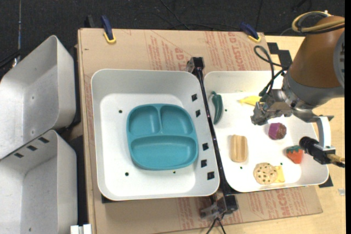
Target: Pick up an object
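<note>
Camera view, from above and at a slant: the gripper point(262, 115) hangs low in the right bin point(236, 82), between a yellow piece point(249, 100) toward the back wall and a purple, berry-like object point(277, 130) just beside it toward the front. Whether the jaws are spread or pressed together I cannot tell, since the dark metal blurs into one mass; nothing shows pinched between them.

As a judgement, the risk is that the jaws come down on bare bin floor in the gap between these two objects, or clip the purple one off-centre so that it rolls away. The yellow piece lies flat and may slip out.

Also in the right bin lie a tan bread-like block point(238, 148), a cookie point(266, 173) on a yellow slice, a red piece point(295, 155) near the right rim and a teal object point(216, 107) against the divider. The left bin point(107, 90) holds a teal divided tray point(162, 136), its compartments bare. Both bins sit on the cardboard-covered tabletop point(148, 46).
</note>
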Available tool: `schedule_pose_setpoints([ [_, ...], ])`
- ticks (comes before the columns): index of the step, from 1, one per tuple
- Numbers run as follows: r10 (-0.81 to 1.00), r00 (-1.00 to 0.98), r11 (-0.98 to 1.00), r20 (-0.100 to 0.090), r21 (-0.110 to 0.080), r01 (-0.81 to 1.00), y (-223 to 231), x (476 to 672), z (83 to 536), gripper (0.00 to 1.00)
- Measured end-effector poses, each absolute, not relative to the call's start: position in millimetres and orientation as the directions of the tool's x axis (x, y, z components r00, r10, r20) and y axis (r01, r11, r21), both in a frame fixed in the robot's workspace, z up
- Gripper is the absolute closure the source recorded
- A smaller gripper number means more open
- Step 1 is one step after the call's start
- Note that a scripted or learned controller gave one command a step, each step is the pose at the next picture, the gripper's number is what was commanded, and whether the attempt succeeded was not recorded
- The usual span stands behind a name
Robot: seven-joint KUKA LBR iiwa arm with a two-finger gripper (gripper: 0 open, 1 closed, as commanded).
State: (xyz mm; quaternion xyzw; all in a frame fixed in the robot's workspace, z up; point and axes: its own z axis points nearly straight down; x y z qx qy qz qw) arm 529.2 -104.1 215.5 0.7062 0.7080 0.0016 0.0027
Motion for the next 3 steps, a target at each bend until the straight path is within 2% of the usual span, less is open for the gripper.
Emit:
schedule_pose_setpoints([
  [2,1.000,-0.009,0.009,0.002,0.002,1.000,9,552.4,219,1.00],
  [3,1.000,-0.009,0.009,0.002,-0.001,1.000,64,551.0,212,1.00],
])
